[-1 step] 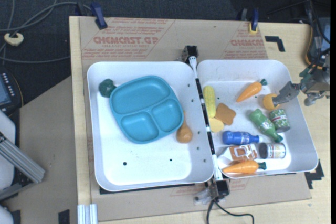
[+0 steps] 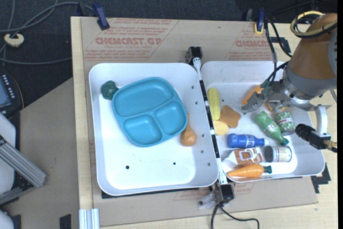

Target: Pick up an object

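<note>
Bench (image 2: pixel 134 40): tan board, red print repeating "CHEMCAST GP", partly legible. Blue clamps at board's far edge. Dark carpet beyond, grey cables looping across it. Two white bins on board, side by side. Left bin (image 2: pixel 155 174): blue tray (image 2: pixel 149 111), green lump at tray's far left corner, orange lump at tray's right. Right bin (image 2: pixel 236 75), right of tray: corn, blue bottle, green bottle (image 2: pixel 269 127), carrot, jar, packet; labels too small to read. Gripper (image 2: pixel 261 98) low over right bin, just beside green bottle; fingers blurred, perhaps slightly apart, nothing visibly held.
</note>
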Tool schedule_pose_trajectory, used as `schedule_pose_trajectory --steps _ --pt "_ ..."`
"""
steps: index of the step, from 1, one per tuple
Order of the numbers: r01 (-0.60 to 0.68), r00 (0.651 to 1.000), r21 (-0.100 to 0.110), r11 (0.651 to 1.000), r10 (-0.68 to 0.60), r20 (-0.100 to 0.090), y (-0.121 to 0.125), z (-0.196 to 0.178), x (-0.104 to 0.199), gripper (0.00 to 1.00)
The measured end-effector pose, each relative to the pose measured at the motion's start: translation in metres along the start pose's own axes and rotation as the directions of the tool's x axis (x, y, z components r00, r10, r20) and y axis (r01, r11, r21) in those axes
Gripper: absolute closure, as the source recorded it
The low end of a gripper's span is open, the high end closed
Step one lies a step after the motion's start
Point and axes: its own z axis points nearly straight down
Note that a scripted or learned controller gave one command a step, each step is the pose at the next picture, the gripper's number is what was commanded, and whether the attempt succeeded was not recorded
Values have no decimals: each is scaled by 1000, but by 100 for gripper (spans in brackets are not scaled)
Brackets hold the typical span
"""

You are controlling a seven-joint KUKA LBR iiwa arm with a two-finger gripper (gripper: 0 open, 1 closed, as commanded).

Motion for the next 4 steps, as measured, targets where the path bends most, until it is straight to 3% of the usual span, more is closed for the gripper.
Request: schedule_pose_trajectory --steps 1,2,3,4 --pt "-5 1000 -6 1000 5 3 -10 56 6 0" --pt "2 1000 -16 1000 -3 -7 64 51 -21 0" --pt "-9 1000 -4 1000 9 3 -25 52 -53 0" --pt "-5 1000 -13 1000 5 5 -20 42 -51 100"
